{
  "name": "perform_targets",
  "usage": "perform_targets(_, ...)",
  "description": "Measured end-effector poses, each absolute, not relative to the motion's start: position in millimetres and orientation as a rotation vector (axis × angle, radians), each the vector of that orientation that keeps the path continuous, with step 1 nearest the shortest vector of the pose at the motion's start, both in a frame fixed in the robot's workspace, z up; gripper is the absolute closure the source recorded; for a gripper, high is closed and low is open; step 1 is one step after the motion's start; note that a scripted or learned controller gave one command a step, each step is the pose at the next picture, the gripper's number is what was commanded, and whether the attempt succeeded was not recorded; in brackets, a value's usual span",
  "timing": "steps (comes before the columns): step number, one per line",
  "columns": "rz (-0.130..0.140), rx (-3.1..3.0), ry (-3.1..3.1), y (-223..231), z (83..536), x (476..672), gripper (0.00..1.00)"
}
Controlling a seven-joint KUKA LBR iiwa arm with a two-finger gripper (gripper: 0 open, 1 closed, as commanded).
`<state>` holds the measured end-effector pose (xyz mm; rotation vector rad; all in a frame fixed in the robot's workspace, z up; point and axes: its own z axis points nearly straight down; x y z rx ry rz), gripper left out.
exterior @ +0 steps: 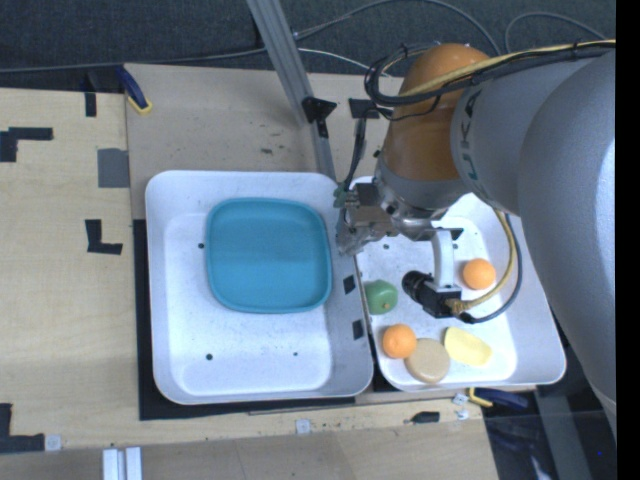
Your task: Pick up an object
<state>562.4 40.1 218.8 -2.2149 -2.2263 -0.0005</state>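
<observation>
The arm comes in from the right, its big grey body and orange band hanging over the right bin. The gripper sits low at that bin's upper left corner, right by the wall shared with the left bin. From where I stand the wrist hides the tips, so I cannot tell whether the fingers are spread or closed, and I see nothing held between them.

Just below the gripper, apart from it, a small green object lies near the shared wall. Further down sits an orange ball, touching or nearly touching a round beige piece, with a yellow piece just beside that. A second orange ball lies toward the right, near a black fitting and cable hanging from the arm.

The left bin holds a blue square plate, lying flat in its upper half. Both bins rest on a tan worktop marked with bits of dark tape.
</observation>
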Motion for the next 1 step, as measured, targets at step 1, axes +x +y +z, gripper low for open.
perform_targets(1, -0.002, -2.215, -2.227, 93.2, 233.1, 556.5, 1.0)
